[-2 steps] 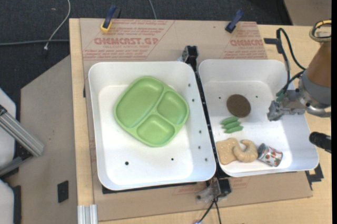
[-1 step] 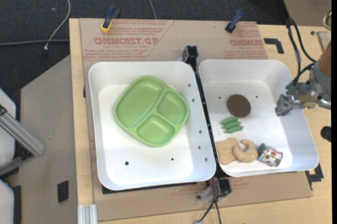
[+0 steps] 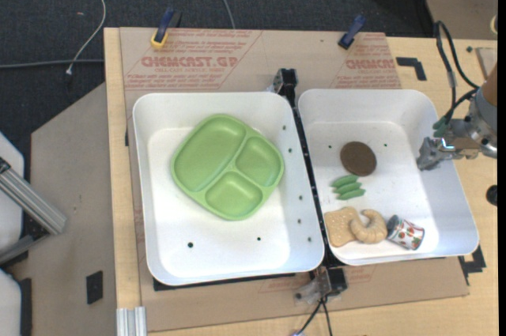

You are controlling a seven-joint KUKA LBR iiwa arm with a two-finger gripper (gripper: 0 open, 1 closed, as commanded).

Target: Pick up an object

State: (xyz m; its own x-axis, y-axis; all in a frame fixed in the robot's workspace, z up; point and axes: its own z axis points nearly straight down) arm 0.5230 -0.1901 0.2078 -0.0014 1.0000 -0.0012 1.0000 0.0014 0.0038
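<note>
The bench (image 3: 237,50) is being lit evenly over dark carpet (image 3: 63,18). The gripper (image 3: 433,152) is being held above the right bin's (image 3: 451,200) right rim; its opening cannot be told.

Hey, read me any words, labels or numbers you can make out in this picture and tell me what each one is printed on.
"CHEMCAST GP": red print on the brown protective sheet behind the left bin.
The same red print repeats behind the right bin, upside down and too blurred to read surely.
The small can bears red marks, too small to read.
</note>
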